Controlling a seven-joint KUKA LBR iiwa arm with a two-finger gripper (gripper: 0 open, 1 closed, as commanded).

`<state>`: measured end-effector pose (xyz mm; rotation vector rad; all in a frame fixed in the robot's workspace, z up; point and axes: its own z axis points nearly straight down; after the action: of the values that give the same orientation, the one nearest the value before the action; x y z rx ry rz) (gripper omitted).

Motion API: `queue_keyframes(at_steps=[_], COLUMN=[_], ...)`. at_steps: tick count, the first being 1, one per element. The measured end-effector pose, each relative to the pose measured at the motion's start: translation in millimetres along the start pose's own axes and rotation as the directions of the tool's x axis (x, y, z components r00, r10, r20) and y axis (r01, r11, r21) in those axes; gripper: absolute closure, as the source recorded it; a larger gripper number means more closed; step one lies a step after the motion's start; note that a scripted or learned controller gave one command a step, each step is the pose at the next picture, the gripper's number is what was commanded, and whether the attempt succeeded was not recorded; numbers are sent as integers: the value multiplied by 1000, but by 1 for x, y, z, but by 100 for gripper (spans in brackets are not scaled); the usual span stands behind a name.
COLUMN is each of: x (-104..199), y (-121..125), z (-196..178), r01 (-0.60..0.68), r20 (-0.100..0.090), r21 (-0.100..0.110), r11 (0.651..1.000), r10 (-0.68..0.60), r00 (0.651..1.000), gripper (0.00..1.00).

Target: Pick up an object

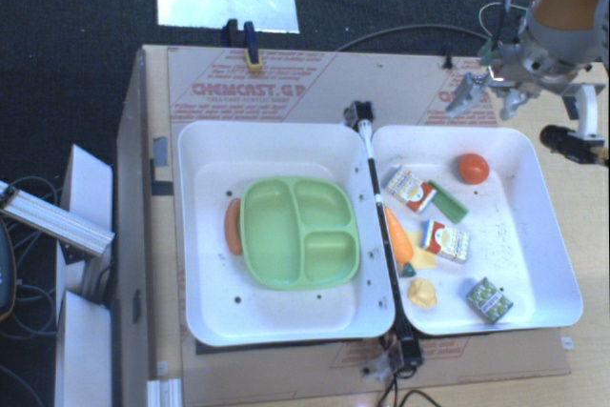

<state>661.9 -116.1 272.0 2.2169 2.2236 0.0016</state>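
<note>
My gripper (488, 96) hangs above the far edge of the right bin (553, 224), open, with nothing between its fingers. Below it in that bin lie a red tomato (473, 168), a red-and-white carton (410, 188), a green block (449, 202), a second small carton (445, 240), an orange carrot (399, 240), a yellow lump (422, 293) and a dark green packet (489, 300). All of them are loose and apart from the gripper.
The left bin (205, 205) holds a green divided tray (298, 232) with an orange sausage (232, 225) beside it. A black clamp (360, 116) sits at the far end of the ridge between bins. Blue clamps (250, 41) stand at the bench's back edge.
</note>
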Motion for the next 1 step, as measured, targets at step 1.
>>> queue_keyframes(at_steps=[1], x=[-91], y=[-49], z=[76], r01=[-1], r20=[2], r21=[1], r11=[1000], r10=[1], r00=[1000], gripper=[0])
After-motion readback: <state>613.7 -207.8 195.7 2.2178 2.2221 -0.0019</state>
